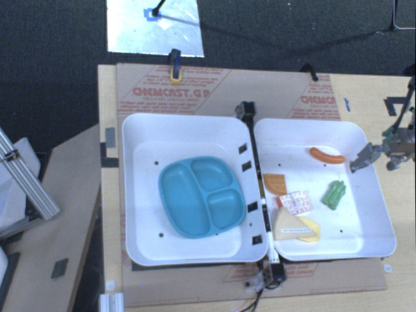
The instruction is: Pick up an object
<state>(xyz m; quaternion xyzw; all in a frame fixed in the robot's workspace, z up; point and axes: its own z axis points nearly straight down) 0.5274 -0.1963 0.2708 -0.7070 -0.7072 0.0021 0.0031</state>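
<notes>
Evidently our hand (361, 160), its grip unreadable, hangs over the right bin (374, 194) near the sausage (326, 155), favouring it.

Dark carpeted floor (52, 57) all round; on it a shiny metal sheet (155, 18) at the top, catching pale light — glare across its middle; tan bench (364, 90) below, covered by a brown printed board (195, 90) held with a yellow clamp (175, 67); at far left, a slanted aluminium rail (26, 181) above a second tan surface (65, 207).
</notes>
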